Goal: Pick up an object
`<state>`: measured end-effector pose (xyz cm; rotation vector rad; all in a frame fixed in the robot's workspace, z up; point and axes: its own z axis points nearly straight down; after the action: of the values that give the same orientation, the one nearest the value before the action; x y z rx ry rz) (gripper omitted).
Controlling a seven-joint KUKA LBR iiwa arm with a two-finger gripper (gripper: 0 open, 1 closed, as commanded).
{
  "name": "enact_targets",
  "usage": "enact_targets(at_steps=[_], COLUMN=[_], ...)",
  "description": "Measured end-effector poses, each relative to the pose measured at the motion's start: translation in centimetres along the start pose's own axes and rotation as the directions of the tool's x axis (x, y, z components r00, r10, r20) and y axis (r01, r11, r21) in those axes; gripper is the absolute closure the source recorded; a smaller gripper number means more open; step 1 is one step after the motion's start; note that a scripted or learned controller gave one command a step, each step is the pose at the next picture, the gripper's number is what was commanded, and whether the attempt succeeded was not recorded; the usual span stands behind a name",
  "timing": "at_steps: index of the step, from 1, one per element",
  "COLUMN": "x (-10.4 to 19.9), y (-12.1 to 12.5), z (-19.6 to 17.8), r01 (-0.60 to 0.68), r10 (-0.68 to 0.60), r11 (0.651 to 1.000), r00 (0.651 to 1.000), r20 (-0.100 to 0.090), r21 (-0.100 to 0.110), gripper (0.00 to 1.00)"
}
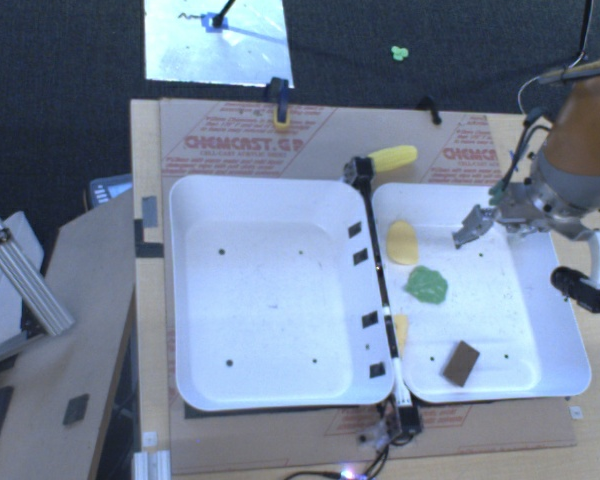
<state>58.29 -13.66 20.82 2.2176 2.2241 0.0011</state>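
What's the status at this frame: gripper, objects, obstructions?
Gripper above right bin, nothing visibly held. Pale yellow piece, green crumpled lump, brown block lying loose. Path unobstructed.

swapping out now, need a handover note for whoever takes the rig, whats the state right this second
Hand: above the right bin, near its back edge, nothing visibly held; finger state unclear.
Things in the right bin: yellow piece by the divider, green lump mid-bin, brown block at the front, small yellow bit against the divider.
Done: nothing picked yet.
Left: descend on one object, grip and lift.
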Motion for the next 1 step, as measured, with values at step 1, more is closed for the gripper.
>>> enact_targets(at_steps=[1], x=[0.00], y=[0.10], z=[-1.12], r01=[0.002], r10=[-0.002], r11=[1.000], r00=[1.000], r20=[0.001], r21=[-0.003], gripper=[1.00])
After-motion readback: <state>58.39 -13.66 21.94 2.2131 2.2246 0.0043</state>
